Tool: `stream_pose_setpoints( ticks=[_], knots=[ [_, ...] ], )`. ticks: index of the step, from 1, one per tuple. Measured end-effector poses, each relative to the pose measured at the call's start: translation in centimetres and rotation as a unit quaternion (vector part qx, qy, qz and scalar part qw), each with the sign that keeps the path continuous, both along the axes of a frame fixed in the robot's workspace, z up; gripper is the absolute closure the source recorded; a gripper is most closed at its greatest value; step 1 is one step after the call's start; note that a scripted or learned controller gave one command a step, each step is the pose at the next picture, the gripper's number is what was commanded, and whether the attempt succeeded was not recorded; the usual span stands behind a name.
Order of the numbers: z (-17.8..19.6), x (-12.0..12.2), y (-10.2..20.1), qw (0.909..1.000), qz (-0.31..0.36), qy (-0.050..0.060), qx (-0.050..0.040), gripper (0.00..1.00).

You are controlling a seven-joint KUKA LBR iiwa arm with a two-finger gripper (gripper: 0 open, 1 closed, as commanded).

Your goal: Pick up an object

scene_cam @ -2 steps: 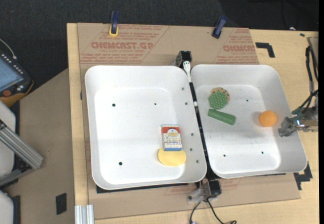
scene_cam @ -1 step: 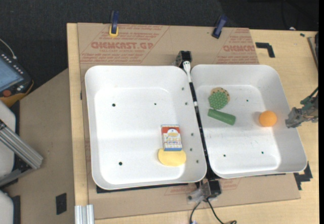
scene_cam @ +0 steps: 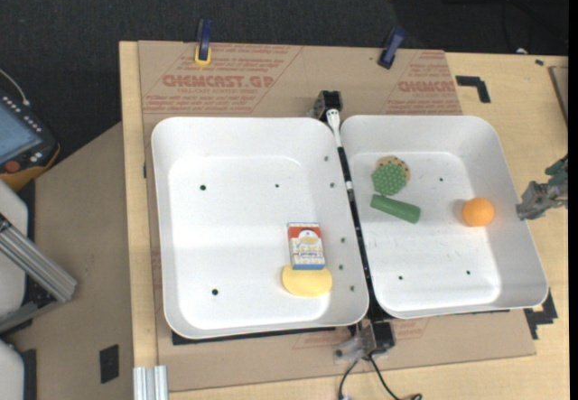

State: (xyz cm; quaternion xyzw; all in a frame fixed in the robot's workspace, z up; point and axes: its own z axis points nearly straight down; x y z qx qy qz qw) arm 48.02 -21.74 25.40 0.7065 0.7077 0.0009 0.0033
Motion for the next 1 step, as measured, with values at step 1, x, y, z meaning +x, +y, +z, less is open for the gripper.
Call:
stream_pose_setpoints(
  ticks=[1],
  knots=[
    [-8.64, -0.25, -0.60, 1.0000, -0.002, 0.007, 0.0034, 1.00]
  ],
)
